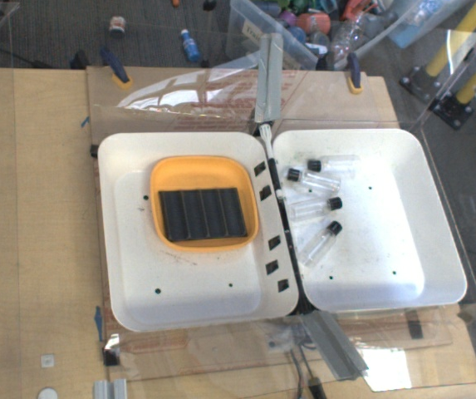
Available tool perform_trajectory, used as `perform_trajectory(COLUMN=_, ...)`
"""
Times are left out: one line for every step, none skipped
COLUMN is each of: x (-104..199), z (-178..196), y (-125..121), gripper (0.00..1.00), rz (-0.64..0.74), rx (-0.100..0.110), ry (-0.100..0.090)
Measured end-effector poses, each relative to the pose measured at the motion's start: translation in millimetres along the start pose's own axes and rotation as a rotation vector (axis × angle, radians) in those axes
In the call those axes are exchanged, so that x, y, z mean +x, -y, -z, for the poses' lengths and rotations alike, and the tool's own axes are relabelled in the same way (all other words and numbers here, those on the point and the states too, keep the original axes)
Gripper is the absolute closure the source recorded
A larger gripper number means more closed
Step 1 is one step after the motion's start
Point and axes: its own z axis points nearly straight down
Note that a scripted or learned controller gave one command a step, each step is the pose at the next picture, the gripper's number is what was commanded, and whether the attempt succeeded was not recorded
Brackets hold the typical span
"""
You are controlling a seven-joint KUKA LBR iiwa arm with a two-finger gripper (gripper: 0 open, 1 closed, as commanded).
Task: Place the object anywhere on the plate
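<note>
An orange plate [164, 173] sits in the left white bin [130, 289], and a black ribbed rectangular block [203, 214] lies across its middle. In the right white bin [404, 248], near its left wall, lie several clear vials with black caps: one near the top [331, 167], one beside it to the left [299, 177], one in the middle [314, 205], and one lower down, lying at a slant [321, 241].
A metal bar [267, 77] runs along the divider between the bins at the back. A clear tub of colourful toys [321, 7] stands beyond the bench. Blue clamps [115, 66] hold the bench's back edge. Wooden bench surface [30, 223] stretches to the left.
</note>
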Motion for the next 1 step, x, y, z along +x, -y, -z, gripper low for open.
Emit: perform_trajectory(x=-0.2, z=-0.3, y=0.0, gripper=1.0, rz=0.259, rx=-0.001, ry=0.001)
